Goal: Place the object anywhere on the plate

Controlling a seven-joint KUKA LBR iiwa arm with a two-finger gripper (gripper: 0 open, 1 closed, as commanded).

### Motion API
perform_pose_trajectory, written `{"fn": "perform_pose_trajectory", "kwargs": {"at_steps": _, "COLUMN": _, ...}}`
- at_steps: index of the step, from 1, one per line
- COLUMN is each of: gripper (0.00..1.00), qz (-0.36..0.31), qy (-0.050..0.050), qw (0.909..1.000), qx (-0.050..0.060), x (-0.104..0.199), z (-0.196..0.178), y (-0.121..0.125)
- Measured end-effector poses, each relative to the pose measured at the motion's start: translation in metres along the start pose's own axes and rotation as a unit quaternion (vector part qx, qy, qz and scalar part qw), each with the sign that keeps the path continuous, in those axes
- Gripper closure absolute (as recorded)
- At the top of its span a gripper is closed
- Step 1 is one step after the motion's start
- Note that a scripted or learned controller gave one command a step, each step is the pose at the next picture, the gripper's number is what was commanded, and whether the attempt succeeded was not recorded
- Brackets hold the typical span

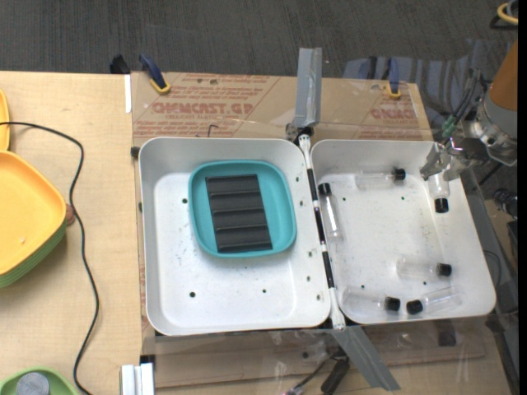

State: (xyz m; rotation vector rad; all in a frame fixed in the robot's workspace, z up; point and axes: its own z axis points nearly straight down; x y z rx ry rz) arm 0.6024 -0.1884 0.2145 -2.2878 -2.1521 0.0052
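Observation:
A teal, square-ish plate lies in the left bin, towards its back. A black ridged slab rests flat on the middle of the plate. My gripper hangs over the back right corner of the right bin, far to the right of the plate. Just below it, by the bin's right wall, lies a clear tube with a black cap. I cannot make out anything held in the gripper.
Several more clear tubes with black caps lie around the right bin: one at the back, one along the left wall, others near the front. Yellow dishes and a black cable sit on the bench at left.

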Motion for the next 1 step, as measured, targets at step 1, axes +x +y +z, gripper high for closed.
{"fn": "perform_pose_trajectory", "kwargs": {"at_steps": 1, "gripper": 0.0, "qz": 0.0, "qy": 0.0, "qw": 1.0, "qx": 0.0, "x": -0.0001, "z": -0.0002, "y": 0.0}}
